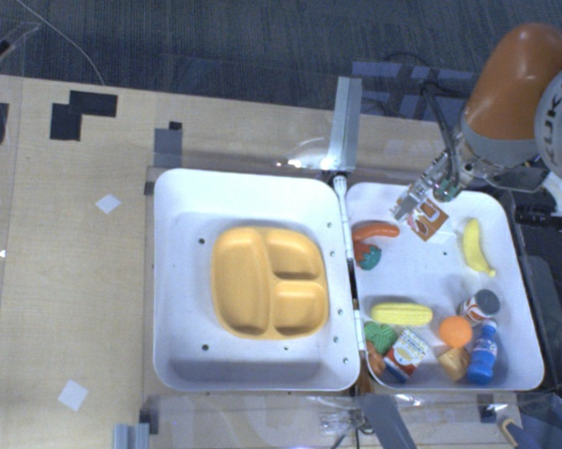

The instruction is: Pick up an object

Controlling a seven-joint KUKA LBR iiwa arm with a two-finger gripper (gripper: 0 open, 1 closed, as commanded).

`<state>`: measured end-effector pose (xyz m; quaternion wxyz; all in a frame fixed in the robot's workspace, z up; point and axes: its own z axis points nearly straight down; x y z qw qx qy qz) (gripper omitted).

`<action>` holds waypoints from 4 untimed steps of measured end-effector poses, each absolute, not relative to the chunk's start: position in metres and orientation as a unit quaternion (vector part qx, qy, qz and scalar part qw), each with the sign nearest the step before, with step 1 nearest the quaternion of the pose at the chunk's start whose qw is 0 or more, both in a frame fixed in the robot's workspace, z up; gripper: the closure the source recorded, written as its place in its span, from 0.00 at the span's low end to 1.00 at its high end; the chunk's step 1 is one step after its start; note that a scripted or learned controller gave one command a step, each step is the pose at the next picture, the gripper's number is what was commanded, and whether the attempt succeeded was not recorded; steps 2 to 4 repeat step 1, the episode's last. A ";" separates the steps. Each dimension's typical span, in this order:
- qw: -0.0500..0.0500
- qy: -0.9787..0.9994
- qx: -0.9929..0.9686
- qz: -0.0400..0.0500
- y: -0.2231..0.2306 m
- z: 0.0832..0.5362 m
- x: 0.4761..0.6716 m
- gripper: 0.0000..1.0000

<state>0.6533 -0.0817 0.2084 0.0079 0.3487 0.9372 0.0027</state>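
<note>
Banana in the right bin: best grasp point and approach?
Grip the banana at its mid-body, coming straight down, fingers closing across its narrow width. It lies flat, lengthwise along the right bin wall, with open floor on its left. The wall side looks tight, so keep the outer finger clear of it. The gripper sits nearby.

Small brown-and-white packet (430, 219): tilted, at the far middle of the right bin (513, 278), between the gripper (415, 203) fingers.
</note>
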 end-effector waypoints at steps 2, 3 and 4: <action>0.003 0.830 0.557 0.001 -0.110 0.197 0.642 1.00; 0.003 0.830 0.557 0.001 -0.110 0.197 0.642 1.00; 0.003 0.830 0.557 0.001 -0.110 0.197 0.642 1.00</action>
